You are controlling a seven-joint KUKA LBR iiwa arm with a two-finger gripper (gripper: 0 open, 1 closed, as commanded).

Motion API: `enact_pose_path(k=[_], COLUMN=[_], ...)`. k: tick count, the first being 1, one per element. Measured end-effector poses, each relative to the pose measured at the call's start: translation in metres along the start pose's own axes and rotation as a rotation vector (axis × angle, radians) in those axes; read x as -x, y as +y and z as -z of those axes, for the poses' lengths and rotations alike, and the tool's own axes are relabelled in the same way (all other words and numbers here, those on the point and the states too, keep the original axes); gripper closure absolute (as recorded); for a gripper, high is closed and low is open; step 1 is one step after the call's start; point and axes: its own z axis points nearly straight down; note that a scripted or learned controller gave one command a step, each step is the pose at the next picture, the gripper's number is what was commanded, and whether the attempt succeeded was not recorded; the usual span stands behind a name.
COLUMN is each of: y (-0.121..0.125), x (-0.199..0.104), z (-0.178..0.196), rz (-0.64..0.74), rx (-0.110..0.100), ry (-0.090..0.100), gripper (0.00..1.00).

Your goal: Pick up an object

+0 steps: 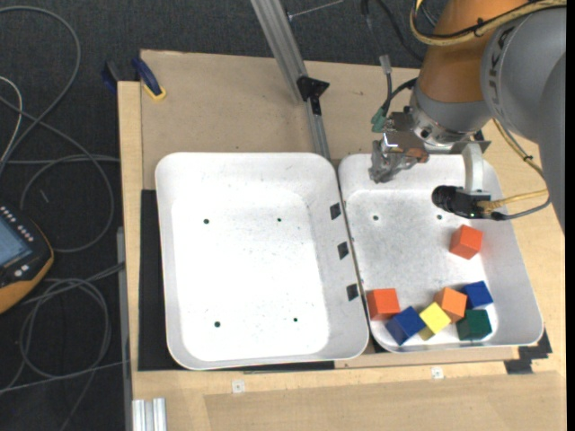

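From above, the gripper (388,167) hangs over the far edge of the right bin (409,227), whether its jaws are released or clenched I cannot tell, while the coloured blocks (435,316) cluster near its front rim, one orange block (465,241) apart.

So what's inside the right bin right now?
Seven blocks lie in the right bin: one orange block alone, six clustered at the near edge. The gripper covers the far corner.
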Motion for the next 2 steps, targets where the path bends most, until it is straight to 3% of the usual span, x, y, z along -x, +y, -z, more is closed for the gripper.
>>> enact_pose_path(k=[2], y=[0.004], x=[-0.115], z=[0.009], rz=[0.001], rx=[0.004], ry=[0.0], gripper=[1.0])
